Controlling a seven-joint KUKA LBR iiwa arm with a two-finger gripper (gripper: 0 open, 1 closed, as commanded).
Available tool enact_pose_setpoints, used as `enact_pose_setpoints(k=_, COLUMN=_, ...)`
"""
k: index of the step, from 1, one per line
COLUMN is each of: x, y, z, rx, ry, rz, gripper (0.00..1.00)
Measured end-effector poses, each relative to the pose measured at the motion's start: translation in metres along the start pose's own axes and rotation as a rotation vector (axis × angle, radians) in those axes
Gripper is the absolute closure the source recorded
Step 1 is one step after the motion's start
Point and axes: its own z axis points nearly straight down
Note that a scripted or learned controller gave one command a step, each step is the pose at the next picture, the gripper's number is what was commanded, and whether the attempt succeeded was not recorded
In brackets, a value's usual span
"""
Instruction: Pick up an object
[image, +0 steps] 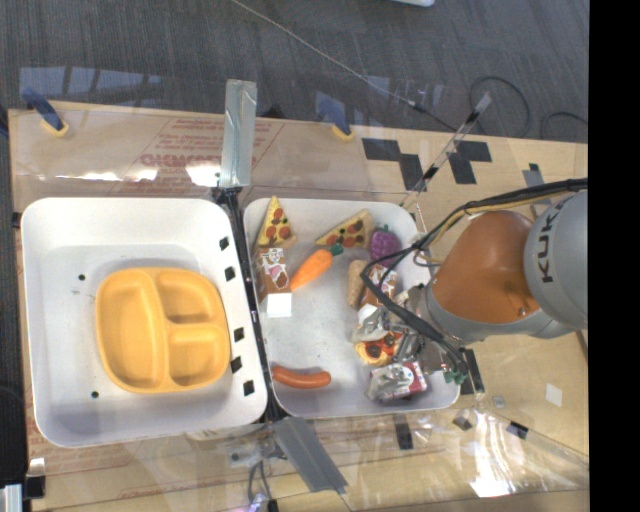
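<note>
In the right bin (300, 395), toy food crowds beneath the jaws (385, 345).

Dark grey carpet (130, 35), tan cardboard-covered bench (130, 150) (taped plastic sheeting), trailing cables (300, 45)

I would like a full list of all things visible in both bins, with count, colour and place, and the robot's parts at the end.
left bin: 1, white, left half of bench
divided tray: 1, yellow, inside left bin
right bin: 1, white, beside left bin
pizza slices: 2, yellow with toppings, top of right bin
carrot: 1, orange, below the slices
grapes: 1 bunch, purple, top right
sausage: 1, red-orange, bottom of right bin
arm: 1, grey and orange, over right bin's right edge
gripper: 1, dark, among toys at right side
</note>
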Motion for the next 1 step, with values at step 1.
enact_pose_setpoints(k=1, x=-0.0041, y=0.0022, z=-0.0118, rx=0.002, ry=-0.007, rz=-0.012, gripper=1.0)
